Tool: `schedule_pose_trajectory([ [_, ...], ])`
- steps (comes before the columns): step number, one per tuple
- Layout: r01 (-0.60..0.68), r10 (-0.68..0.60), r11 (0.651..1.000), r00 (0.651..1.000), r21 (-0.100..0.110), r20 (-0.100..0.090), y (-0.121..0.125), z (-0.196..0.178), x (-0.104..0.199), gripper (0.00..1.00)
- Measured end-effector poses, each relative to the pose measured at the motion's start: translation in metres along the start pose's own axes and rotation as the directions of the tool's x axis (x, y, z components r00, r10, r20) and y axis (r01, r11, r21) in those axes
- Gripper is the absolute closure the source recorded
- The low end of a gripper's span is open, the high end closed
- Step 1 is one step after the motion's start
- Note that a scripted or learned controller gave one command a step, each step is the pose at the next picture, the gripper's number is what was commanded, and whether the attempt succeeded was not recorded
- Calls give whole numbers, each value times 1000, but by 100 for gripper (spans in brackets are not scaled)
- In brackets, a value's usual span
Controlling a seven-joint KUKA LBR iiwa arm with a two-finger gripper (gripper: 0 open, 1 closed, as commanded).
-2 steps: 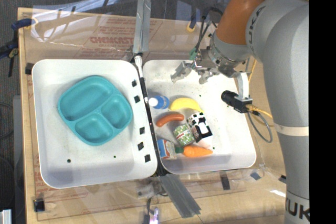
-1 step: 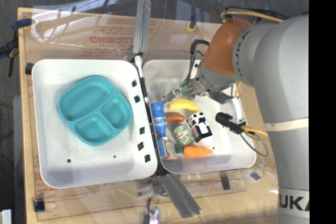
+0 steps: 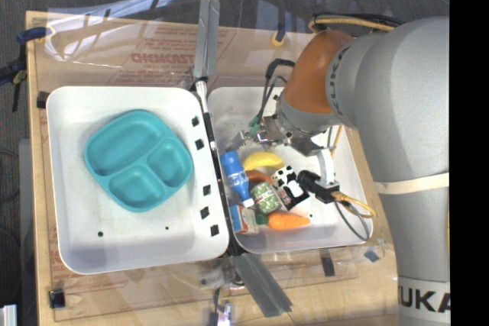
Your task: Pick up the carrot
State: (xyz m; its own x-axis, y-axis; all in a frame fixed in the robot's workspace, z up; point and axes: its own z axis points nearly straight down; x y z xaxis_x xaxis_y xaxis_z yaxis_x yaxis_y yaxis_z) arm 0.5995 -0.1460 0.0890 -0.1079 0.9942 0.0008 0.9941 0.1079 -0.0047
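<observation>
The carrot [image 3: 289,221] lies left-to-right by the bin's [image 3: 237,107] near wall, nearer the camera than the fingers [image 3: 262,132], whose opening I cannot tell.

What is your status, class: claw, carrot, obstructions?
Claw over right bin, away from carrot. Carrot loose by near wall. Green item close beside it.

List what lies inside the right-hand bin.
A carrot near the front wall, a blue bottle, a yellow fruit, a green packet and a red box. The arm covers the back of the bin; anything beneath it is hidden.
</observation>
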Motion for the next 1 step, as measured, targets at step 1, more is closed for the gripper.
schedule_pose_trajectory([
  [1,32,-32,999,999,-2,1,-56,-107,-9,0],
])
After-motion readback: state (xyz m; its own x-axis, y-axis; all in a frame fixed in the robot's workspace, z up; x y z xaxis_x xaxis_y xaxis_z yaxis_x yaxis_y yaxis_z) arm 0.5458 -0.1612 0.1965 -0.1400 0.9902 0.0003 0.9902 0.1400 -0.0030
